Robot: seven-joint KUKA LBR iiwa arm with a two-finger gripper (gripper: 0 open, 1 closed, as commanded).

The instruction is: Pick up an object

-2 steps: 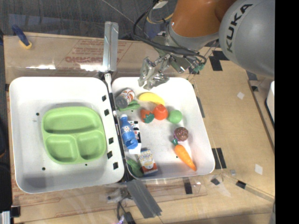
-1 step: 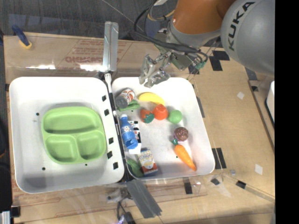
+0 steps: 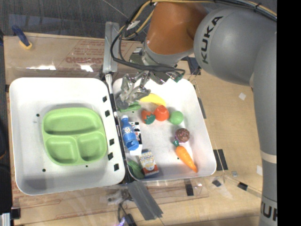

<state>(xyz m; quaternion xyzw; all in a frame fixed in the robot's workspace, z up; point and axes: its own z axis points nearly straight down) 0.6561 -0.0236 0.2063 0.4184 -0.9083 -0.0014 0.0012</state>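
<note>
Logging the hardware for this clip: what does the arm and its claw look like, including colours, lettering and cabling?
The arm is bulky, rounded and matte grey, with black KUKA lettering on the casing and a glossy orange band above the wrist. Black and yellow cables loop from the orange section towards the wrist. The claw is bare silvery metal, small and angular beside the smooth housing.

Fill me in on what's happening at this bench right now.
A grey KUKA arm reaches in from the right, its pincer low over the back left corner of the right bin, close to a yellow banana. Nothing shows between its fingers. That bin also holds a carrot, a green ball, a blue bottle and other small items. The left bin holds a green divided tray.
</note>
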